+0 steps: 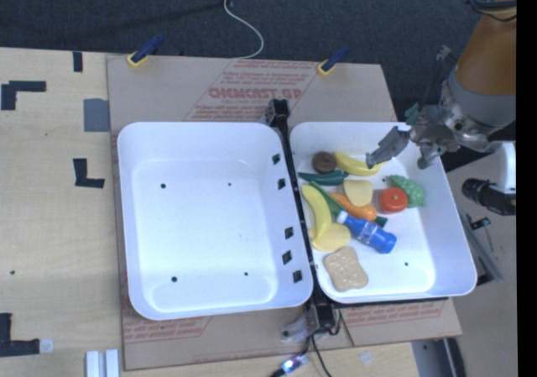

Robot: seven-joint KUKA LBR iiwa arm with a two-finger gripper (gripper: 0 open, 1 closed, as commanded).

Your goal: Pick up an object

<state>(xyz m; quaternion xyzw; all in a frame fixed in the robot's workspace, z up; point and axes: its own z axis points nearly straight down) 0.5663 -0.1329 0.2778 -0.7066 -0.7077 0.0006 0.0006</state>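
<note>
The right bin (436,270) holds a heap of toy food: a small yellow banana (356,165), a brown round piece (324,162), a green pepper (322,175), a long banana (317,206), a carrot (356,206), a red tomato (393,199) next to a green leafy piece (412,191), a blue bottle (370,233) and a tan cracker (346,269). My gripper (401,157) hangs over the bin's far right part, just right of the small banana. Its fingers (386,149) stand apart, open, with nothing between them.
The left bin (151,199) lies beside the right one, joined by a black hinge strip (289,199). Both rest on a cardboard sheet (252,90) with two clamps at its far edge. A cable (243,23) hangs at the back.
</note>
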